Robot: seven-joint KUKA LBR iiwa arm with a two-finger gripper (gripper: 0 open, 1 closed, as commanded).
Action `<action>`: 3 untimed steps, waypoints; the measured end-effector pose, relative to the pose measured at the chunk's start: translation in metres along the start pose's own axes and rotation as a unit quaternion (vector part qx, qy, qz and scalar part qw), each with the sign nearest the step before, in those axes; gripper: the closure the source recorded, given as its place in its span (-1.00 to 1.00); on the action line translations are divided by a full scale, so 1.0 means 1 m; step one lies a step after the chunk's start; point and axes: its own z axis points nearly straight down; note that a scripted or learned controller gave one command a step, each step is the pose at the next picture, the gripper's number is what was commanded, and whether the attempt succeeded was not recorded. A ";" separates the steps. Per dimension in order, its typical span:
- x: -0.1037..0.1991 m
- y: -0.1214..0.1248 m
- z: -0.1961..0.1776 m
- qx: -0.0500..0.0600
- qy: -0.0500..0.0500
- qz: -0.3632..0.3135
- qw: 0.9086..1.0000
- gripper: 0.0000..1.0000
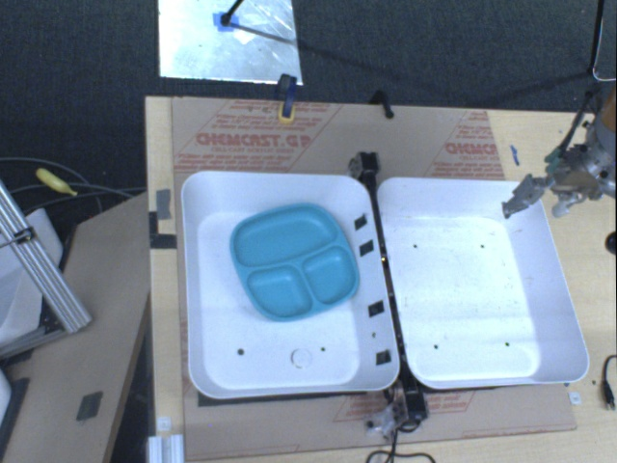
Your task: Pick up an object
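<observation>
A light blue divided plate (292, 260) with three compartments lies flat in the left white bin (207, 287), slightly above its middle. My gripper (540, 197) hangs over the far right corner of the right white bin (540, 345), well away from the plate. Its two fingers point left and stand apart, with nothing between them.
A small clear ring-like mark (302, 358) sits near the front of the left bin. Black clips (371, 249) line the divider between the bins. A shiny metal sheet (229, 25) lies beyond the bench. Aluminium framing (34, 258) stands at the left.
</observation>
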 end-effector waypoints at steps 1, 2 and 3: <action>0.092 0.069 0.065 0.001 0.003 -0.005 1.000 -1.00; 0.047 0.038 0.163 0.004 0.000 0.003 1.000 -1.00; 0.089 0.071 0.060 -0.006 0.000 -0.003 1.000 -1.00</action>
